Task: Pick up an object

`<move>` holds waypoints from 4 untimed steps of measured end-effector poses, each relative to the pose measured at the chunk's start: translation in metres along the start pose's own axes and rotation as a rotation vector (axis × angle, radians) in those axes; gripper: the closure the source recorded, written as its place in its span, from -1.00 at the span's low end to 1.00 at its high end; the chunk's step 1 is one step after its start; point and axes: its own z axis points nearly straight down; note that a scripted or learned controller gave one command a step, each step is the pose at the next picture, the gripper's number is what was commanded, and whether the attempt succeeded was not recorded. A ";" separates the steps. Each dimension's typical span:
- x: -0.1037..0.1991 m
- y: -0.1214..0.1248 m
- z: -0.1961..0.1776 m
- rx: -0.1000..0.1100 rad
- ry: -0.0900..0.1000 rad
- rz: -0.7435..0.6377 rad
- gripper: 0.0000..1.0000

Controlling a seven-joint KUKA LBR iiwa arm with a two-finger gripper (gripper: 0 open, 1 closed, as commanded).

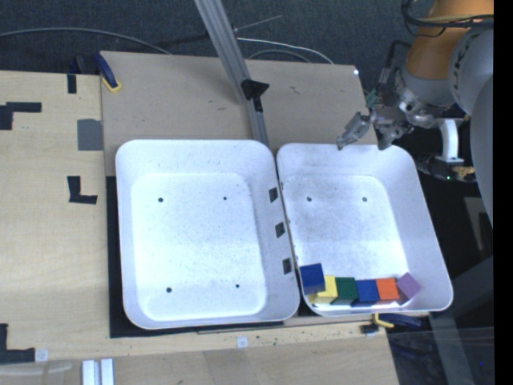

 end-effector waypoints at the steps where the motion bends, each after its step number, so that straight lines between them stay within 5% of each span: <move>1: 0.059 -0.001 0.104 0.008 0.003 -0.002 -1.00; 2: 0.154 -0.106 0.012 -0.004 0.004 -0.004 -1.00; 3: 0.151 -0.105 0.006 0.001 0.002 0.000 1.00; 4: 0.043 -0.069 -0.027 -0.004 -0.003 0.007 1.00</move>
